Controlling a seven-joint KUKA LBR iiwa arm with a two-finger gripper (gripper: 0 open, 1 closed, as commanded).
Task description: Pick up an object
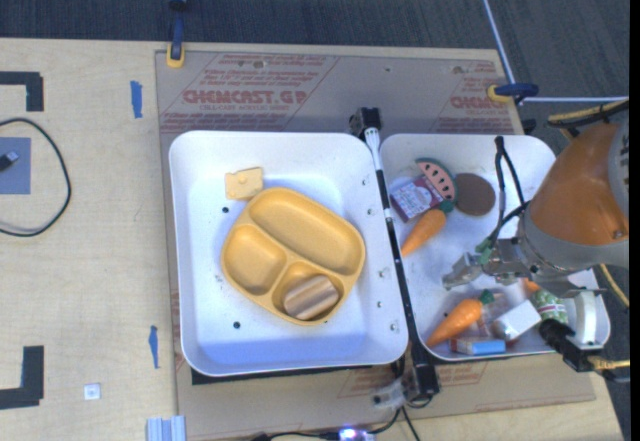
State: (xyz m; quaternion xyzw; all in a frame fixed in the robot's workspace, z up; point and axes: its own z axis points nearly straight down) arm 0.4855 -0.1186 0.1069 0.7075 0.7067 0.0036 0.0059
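My gripper (474,269) hangs low over the middle of the right bin (530,151), under the orange-banded wrist. Just below it lies a carrot (459,320) with green leaves, near the bin's front wall. A second carrot (424,230) lies to the gripper's upper left, apart from it. Behind that are a purple packet (409,197), a watermelon slice (436,175) and a brown round disc (474,195). A white block (517,320) and a blue tube (484,347) lie at the front right, partly under the arm.
The left bin (195,229) holds a yellow divided plate (300,229) with a brown bread roll (311,297) in one compartment, and a pale cheese piece (244,183) beside the plate. A black divider rail (385,219) runs between the bins.
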